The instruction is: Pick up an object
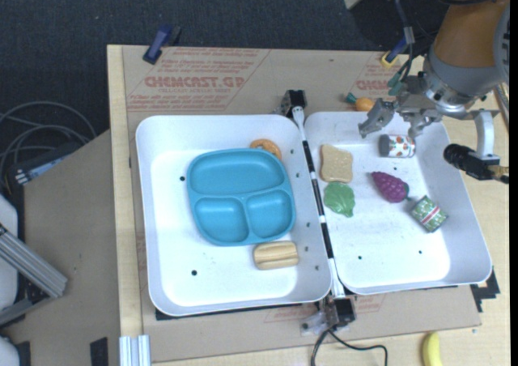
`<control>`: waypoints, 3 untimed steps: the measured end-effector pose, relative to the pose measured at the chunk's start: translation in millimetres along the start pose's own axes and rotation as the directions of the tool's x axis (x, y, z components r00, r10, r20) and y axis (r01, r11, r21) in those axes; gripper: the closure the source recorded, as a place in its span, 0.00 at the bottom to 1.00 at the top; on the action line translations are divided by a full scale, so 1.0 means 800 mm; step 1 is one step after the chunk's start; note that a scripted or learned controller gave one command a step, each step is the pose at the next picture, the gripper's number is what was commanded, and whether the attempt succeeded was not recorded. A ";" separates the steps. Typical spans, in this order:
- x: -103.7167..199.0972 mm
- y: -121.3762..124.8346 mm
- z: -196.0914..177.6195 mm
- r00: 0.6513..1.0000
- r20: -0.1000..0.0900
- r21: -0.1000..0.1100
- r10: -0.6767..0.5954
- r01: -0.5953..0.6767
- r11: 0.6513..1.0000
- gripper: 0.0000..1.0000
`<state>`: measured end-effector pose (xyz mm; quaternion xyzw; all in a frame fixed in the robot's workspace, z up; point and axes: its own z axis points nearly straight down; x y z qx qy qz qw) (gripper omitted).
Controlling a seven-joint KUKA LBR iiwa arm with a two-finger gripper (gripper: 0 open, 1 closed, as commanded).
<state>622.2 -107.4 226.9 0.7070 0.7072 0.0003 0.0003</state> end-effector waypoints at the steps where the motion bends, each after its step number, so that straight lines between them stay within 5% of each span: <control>1: -0.076 -0.045 0.062 1.000 0.001 0.003 0.002 -0.002 1.000 0.00; 2: -0.055 -0.069 0.171 1.000 -0.001 0.003 0.001 -0.001 1.000 0.00; 3: -0.056 -0.068 0.157 1.000 0.000 0.000 0.001 -0.001 1.000 1.00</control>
